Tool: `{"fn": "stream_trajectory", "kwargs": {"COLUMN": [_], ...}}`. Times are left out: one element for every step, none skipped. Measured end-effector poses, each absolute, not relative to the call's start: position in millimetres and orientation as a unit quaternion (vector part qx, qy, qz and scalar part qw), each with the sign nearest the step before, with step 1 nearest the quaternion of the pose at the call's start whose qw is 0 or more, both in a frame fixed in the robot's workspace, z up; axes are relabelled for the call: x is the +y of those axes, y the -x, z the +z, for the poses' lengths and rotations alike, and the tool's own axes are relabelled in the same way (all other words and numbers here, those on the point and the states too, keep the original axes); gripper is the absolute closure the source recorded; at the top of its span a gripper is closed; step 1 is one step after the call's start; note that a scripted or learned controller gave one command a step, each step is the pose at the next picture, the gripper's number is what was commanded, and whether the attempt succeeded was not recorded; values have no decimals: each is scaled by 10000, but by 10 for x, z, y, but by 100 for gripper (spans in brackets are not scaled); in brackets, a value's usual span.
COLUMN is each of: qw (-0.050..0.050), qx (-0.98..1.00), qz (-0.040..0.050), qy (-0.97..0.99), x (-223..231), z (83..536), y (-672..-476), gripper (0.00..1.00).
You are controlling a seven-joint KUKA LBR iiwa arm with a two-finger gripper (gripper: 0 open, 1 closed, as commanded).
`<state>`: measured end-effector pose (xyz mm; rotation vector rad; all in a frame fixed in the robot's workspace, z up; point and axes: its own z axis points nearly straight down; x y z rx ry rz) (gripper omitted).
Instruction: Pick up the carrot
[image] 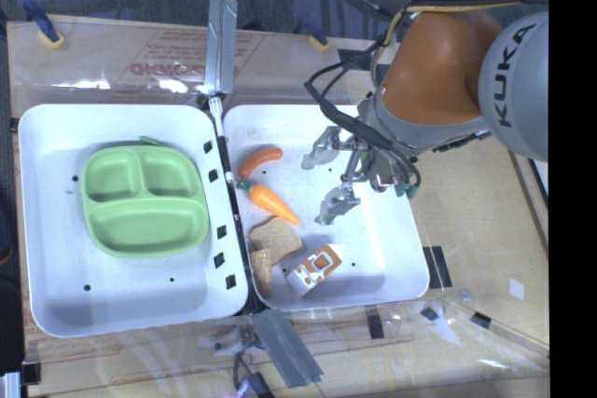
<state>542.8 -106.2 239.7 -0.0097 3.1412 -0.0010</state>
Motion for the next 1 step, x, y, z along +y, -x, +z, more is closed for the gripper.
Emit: {"fn": "stream_trajectory", "kwargs": {"qw": [-12], "qx": [9995], "qz": [10], "qy": [-327], "x": [-295], "z": [1896], "y": [-5962], "gripper": [0]}}
